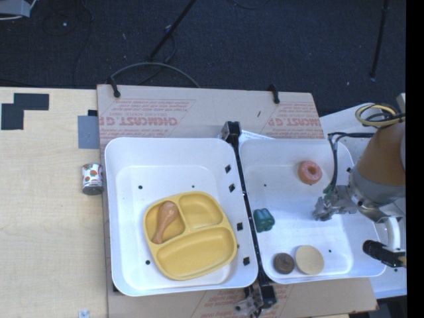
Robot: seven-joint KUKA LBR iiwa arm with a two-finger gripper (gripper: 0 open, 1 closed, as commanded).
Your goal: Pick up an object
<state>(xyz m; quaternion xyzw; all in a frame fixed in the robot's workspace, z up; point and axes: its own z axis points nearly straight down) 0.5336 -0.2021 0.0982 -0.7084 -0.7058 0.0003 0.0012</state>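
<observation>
The right bin (291, 158) holds a pink doughnut (309, 172) near its back, a green pepper-like toy (264, 220) at its left wall, and a dark brown disc (284, 263) beside a tan disc (309, 260) at the front. My gripper (324, 211) hangs low over the right side of this bin, a little below and right of the doughnut. Nothing shows between its tips. In the left bin (132, 158) lies a yellow divided plate (192, 250) with a toy chicken drumstick (164, 220) in its upper left compartment.
A small patterned can (92, 178) lies on the wooden bench left of the left bin. A black divider clip (232, 131) sits where the bins meet. Cardboard (199, 114) lies under both bins. Cables loop at the right.
</observation>
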